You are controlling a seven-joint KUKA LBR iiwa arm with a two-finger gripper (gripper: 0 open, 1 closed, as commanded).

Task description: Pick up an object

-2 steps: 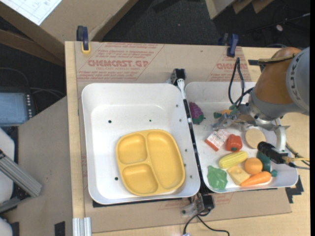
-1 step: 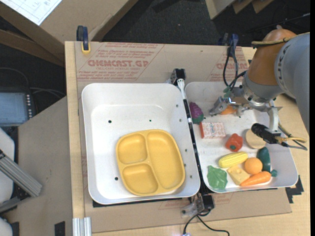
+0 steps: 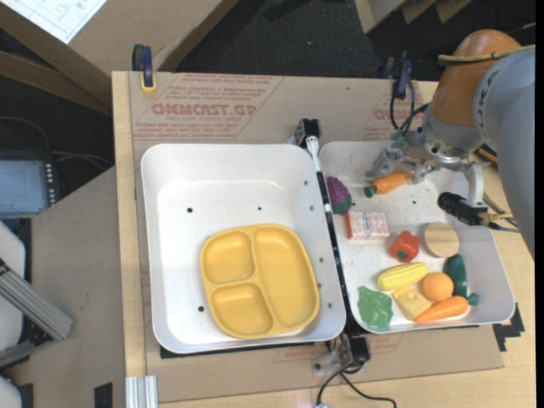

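The right bin [image 3: 497, 266] holds several toy foods. A small orange carrot with a green tip [image 3: 391, 183] lies tilted at the bin's back. My gripper [image 3: 399, 168] sits right over that carrot, touching or nearly touching it, below the orange-banded wrist [image 3: 463, 87]. Whether the carrot is gripped cannot be made out. Other items are a purple eggplant [image 3: 339, 195], a red-and-white packet [image 3: 367, 225], a red pepper [image 3: 405, 245], a tan disc [image 3: 441, 240], yellow corn [image 3: 402, 275], an orange [image 3: 437, 286] and a larger carrot [image 3: 442, 310].
The left bin [image 3: 170, 185] holds a yellow divided plate [image 3: 259, 279] at its front. A green leafy piece [image 3: 374, 306] and a yellow cheese block [image 3: 411, 300] lie at the right bin's front. A black part [image 3: 459, 206] juts in beside the gripper.
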